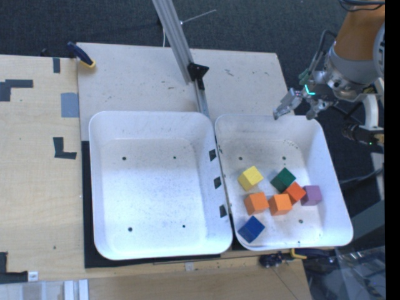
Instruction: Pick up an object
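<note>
Several small coloured cubes lie in the right bin: a yellow cube, a green cube, two orange cubes, a red-orange cube, a purple cube and a blue cube. My gripper hangs over the far rim of the right bin, well behind the cubes. Its two fingers stand apart with nothing between them.
The left bin sits beside the right one. A slanted metal bar runs down to the gap between the bins. A blue and yellow tool lies at the far left of the bench. Cables hang at the right.
</note>
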